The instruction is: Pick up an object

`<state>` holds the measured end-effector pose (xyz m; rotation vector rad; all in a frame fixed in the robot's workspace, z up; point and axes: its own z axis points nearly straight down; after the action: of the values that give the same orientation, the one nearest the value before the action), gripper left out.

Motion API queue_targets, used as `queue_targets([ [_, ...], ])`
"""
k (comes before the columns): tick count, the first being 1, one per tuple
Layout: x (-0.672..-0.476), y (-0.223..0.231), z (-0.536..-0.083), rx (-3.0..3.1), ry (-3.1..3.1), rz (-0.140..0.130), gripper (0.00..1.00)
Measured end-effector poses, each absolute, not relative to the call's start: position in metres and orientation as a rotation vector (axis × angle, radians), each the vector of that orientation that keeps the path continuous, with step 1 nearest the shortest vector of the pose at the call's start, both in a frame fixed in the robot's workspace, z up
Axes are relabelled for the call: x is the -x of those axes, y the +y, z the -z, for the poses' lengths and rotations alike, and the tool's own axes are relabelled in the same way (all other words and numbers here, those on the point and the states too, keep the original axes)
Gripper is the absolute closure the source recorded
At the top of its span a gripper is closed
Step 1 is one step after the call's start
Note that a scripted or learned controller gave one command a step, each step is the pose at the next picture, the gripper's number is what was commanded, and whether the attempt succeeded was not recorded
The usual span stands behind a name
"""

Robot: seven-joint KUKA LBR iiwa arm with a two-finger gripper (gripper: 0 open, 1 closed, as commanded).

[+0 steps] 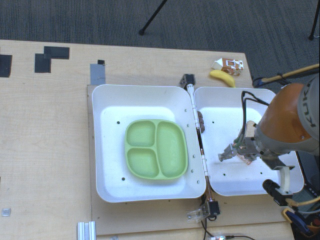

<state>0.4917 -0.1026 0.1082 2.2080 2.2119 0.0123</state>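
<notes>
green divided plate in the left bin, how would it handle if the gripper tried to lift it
The green divided plate looks moulded and stiff, so probably no flopping. It lies flat and wide in the left bin, so it is unlikely to roll. Its low rounded rim may slip from a pinch.
</notes>
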Motion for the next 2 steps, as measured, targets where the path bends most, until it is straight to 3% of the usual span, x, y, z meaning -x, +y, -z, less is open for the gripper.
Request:
queue_targets([
  [1,-0.4931,-0.1021,-0.1187,-2.205,2.212,-0.016,1.00],
  [2,-0.4931,-0.1021,-0.1186,-2.205,2.213,-0.016,0.00],
])
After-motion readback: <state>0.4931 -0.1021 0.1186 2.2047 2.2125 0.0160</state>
